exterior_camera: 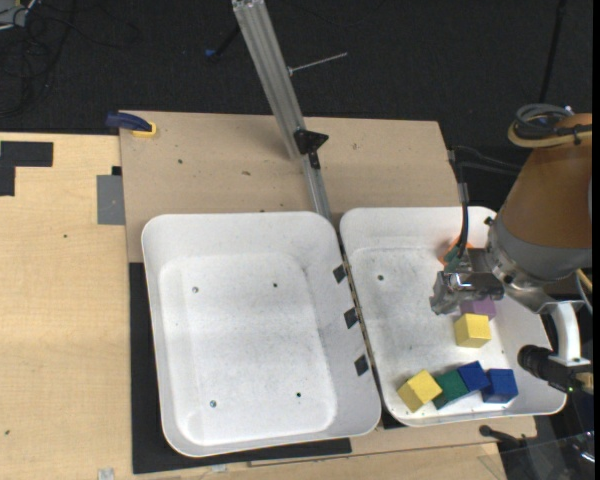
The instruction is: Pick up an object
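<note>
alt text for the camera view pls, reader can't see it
The arm's tool hangs low in the right bin, just above a yellow cube. Yellow, green and blue blocks cluster at that bin's near edge, with the left bin beside it.
</note>
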`<state>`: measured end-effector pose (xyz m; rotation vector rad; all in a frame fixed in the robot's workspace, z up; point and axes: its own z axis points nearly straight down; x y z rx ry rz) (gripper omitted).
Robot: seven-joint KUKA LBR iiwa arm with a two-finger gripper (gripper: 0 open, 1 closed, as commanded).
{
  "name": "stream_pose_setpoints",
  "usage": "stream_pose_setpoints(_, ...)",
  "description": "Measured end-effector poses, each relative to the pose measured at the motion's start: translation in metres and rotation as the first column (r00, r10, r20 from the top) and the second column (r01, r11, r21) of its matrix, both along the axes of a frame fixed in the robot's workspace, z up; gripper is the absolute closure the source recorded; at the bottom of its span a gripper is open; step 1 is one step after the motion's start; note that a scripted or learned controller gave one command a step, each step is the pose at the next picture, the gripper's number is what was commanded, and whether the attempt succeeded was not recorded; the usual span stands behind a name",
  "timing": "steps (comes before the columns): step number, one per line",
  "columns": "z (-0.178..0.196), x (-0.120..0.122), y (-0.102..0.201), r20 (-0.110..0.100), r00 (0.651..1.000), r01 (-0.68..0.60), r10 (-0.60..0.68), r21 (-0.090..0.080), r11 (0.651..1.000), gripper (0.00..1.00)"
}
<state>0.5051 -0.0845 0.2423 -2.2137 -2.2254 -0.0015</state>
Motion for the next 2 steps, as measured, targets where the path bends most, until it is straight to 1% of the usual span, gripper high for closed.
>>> stream_pose_setpoints(1, -0.012, 0.010, 0.048, -0.004, 1.000, 0.002, -0.002, 0.000, 1.000, 1.00)
stream_pose_setpoints(2, -0.018, 0.007, 0.104, -0.004, 1.000, 0.000, 0.000, 0.000, 1.000, 1.00)
